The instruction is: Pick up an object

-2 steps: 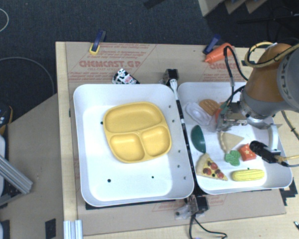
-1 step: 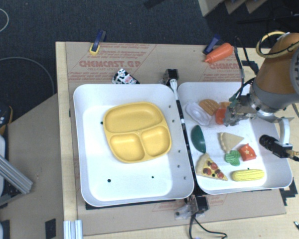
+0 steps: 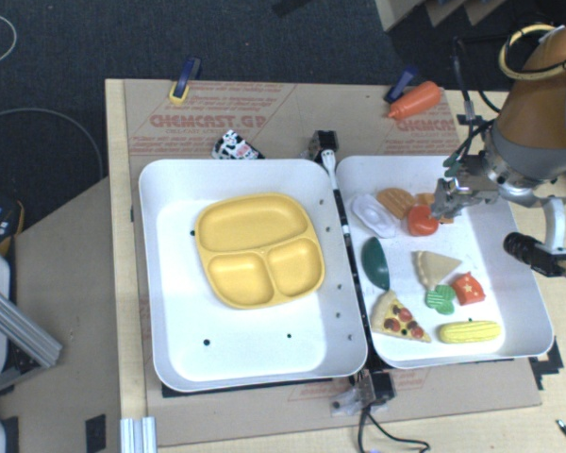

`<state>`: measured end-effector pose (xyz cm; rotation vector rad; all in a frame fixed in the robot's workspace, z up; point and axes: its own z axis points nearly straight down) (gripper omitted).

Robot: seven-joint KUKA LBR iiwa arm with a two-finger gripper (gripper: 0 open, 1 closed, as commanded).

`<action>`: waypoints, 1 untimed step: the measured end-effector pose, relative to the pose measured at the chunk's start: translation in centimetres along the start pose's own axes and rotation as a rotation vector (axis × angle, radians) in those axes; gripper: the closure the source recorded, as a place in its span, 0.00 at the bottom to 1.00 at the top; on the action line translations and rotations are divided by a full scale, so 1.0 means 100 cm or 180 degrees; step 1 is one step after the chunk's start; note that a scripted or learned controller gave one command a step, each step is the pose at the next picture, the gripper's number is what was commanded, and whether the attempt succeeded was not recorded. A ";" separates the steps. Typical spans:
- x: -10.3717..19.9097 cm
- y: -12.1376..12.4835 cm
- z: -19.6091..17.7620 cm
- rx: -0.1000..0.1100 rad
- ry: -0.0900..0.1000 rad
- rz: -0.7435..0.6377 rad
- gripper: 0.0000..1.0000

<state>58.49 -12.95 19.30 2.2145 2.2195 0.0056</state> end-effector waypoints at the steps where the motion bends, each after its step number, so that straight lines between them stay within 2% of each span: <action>1: 0.000 0.001 -0.034 0.0002 0.0001 0.0003 1.00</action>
